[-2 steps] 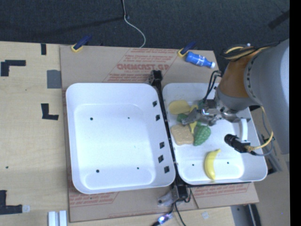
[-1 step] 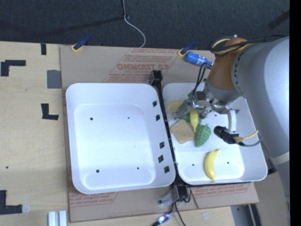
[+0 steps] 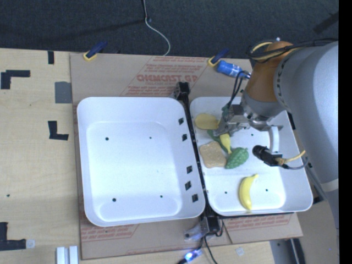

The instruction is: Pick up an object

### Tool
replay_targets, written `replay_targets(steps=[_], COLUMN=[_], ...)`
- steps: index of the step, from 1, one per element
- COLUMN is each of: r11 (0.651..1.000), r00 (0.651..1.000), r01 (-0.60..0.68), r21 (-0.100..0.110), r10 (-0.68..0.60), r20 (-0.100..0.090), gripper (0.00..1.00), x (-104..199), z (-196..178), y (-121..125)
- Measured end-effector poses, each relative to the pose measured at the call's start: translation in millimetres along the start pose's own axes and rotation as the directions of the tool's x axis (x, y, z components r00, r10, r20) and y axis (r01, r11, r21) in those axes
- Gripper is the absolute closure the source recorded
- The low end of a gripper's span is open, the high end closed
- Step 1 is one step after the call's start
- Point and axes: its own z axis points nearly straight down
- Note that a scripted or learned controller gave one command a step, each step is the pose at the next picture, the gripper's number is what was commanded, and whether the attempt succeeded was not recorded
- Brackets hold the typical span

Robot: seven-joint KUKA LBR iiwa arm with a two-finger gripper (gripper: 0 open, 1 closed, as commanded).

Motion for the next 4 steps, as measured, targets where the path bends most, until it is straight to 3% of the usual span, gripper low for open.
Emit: replay_targets(steps=[1, 2, 3, 4], r11=[1.000, 1.000, 1.000, 1.000], r00=[1.000, 1.000, 1.000, 1.000], r01=[-0.002, 0.002, 0.002, 0.002], r21=[0.005, -0.002, 0.006, 0.001], r10=[0.002, -0.002, -0.002, -0.002], r20=[-0.003, -0.002, -0.002, -0.003], gripper=[1.00, 1.00, 1.00, 1.00], x=[15, 43, 103, 143], z=[-33, -92, -88, -118], y=[-22, 5, 2, 20])
